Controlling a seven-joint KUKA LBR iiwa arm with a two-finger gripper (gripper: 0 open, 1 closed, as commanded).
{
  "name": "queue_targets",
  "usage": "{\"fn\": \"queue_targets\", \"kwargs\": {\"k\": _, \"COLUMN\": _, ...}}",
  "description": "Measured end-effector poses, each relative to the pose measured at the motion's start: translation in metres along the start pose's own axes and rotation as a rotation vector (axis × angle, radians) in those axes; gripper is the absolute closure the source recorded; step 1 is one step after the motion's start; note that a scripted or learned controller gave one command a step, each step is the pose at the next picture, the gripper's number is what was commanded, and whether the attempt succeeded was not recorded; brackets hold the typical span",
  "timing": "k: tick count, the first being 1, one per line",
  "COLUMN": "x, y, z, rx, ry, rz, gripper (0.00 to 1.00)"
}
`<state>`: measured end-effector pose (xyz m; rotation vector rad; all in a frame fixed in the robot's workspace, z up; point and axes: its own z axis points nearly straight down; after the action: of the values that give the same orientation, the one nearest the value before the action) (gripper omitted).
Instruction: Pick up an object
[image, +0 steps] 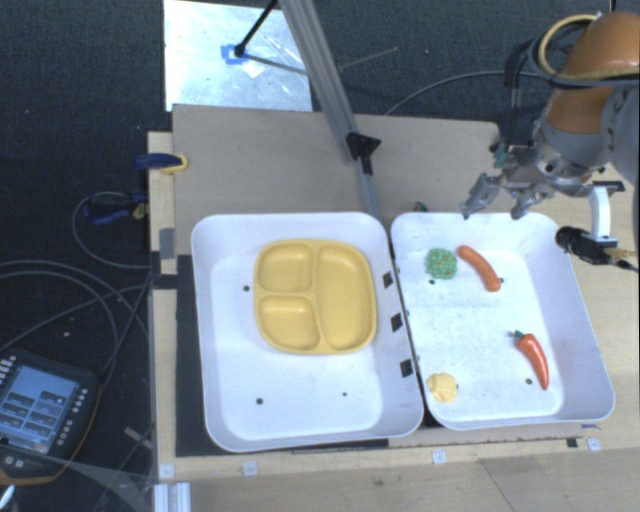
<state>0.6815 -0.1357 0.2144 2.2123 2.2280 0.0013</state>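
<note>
The right bin (575, 300) holds a green broccoli-like piece (441, 263), an orange sausage (479, 267), a red-orange chili pepper (533, 358) and a small yellow lump (441, 387). My gripper (496, 201) hangs above the bin's far edge, behind the sausage and the green piece. Its two fingers are spread apart with nothing between them. The grey arm with its orange band (597, 60) comes in from the upper right.
The left bin (225, 400) carries a yellow divided plate (312, 296). A slanted metal pole (335, 95) crosses the bench behind the bins. Cables and a control pendant (35, 410) lie on the floor to the left.
</note>
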Motion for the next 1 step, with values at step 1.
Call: {"fn": "queue_targets", "kwargs": {"k": 1, "x": -0.0003, "y": -0.0001, "z": 0.0000, "rx": 0.000, "ry": -0.001, "rz": 0.000, "gripper": 0.00}}
